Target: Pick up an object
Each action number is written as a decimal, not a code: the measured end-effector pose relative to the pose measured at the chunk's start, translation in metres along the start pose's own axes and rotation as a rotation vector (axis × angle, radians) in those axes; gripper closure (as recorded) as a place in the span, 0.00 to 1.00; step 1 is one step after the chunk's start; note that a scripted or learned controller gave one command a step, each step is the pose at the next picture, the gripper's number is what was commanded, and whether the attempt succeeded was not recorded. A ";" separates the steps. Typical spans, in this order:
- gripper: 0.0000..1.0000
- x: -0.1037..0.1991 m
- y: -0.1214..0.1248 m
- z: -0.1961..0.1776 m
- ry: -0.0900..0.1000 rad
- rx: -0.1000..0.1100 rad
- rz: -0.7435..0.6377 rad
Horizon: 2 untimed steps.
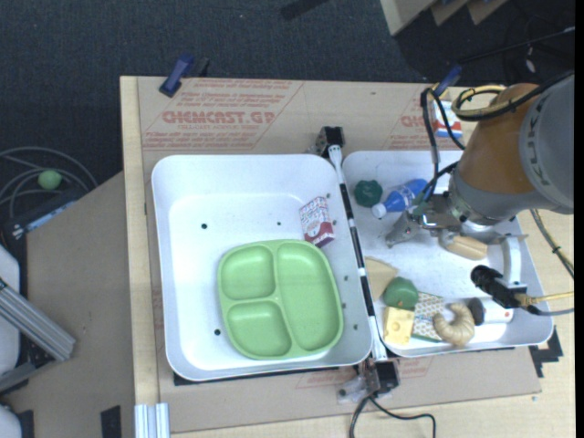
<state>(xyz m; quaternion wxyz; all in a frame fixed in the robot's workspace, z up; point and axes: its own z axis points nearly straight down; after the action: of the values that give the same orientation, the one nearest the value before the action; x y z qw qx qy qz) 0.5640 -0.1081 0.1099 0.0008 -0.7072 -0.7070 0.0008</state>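
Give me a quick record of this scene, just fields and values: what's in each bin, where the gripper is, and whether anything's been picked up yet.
left bin: green divided plate; red and white packet at the plate's far edge
right bin: dark green ball, blue bottle, pale wedge, green lump, yellow block, brown pretzel shape
gripper: over the right bin, just in front of the blue bottle
grasp: none visible
task status: no object picked up yet
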 end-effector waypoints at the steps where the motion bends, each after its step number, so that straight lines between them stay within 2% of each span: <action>1: 0.00 -0.010 0.065 0.025 0.000 -0.002 -0.001; 2: 0.00 -0.072 0.080 -0.047 -0.002 -0.005 0.000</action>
<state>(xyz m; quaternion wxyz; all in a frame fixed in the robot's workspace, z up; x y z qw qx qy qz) 0.6444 -0.1798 0.1571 -0.0016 -0.7073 -0.7069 -0.0003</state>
